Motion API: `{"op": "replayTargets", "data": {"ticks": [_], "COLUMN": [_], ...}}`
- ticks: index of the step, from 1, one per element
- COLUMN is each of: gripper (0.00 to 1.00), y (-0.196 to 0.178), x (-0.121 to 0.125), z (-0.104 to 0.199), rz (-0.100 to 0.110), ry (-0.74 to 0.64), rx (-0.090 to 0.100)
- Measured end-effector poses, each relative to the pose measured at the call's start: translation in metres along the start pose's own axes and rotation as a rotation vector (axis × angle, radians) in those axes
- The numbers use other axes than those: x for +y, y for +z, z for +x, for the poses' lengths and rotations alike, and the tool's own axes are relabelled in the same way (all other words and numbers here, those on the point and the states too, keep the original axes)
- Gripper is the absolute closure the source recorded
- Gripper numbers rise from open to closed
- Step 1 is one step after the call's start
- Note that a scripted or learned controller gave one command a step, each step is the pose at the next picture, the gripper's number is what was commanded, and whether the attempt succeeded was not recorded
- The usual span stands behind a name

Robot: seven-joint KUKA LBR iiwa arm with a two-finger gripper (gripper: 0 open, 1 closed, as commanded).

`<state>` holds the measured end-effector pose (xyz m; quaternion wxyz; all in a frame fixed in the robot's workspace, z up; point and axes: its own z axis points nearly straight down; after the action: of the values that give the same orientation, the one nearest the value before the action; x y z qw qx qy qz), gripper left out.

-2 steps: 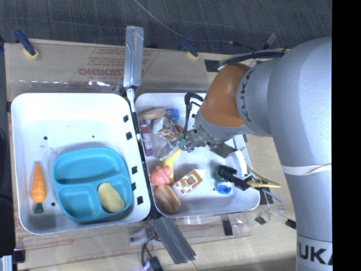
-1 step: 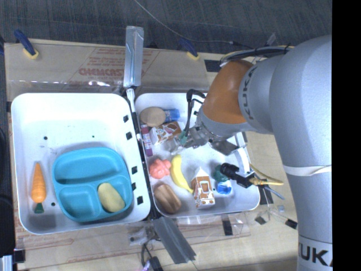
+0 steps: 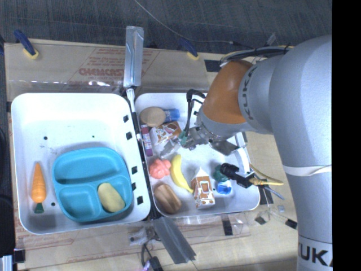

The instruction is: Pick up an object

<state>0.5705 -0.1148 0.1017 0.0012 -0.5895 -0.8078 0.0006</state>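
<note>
My gripper (image 3: 186,140) reaches down into the right bin (image 3: 252,199), near its middle, just above a crumpled orange-and-white packet (image 3: 167,134). A yellow banana (image 3: 179,173) lies right below the gripper, with a pink lump (image 3: 160,168) to its left. A brown bread roll (image 3: 167,197) and a small orange-and-white carton (image 3: 202,190) lie near the front wall. A round tan disc (image 3: 152,116) and a purple marker (image 3: 147,140) sit at the bin's back left. The grey arm with its orange band hides the bin's right part.
The left bin (image 3: 67,109) holds a blue compartment tray (image 3: 84,168) with a yellow potato (image 3: 111,197) in its front right section. An orange carrot (image 3: 38,184) lies at that bin's left wall. A small blue item (image 3: 224,188) sits beside the carton.
</note>
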Motion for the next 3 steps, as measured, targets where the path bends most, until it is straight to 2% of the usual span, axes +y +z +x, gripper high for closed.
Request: {"op": "replayTargets", "data": {"ticks": [1,2,3], "gripper": [0.00,1.00,1.00], "y": [0.011,0.001,-0.093], "x": [-0.058,-0.057,0.003], "z": [0.028,0.027,0.062], "rz": [0.000,-0.001,-0.007], "ry": [-0.054,-0.060,-0.076], "rx": [0.001,0.000,-0.002]}}
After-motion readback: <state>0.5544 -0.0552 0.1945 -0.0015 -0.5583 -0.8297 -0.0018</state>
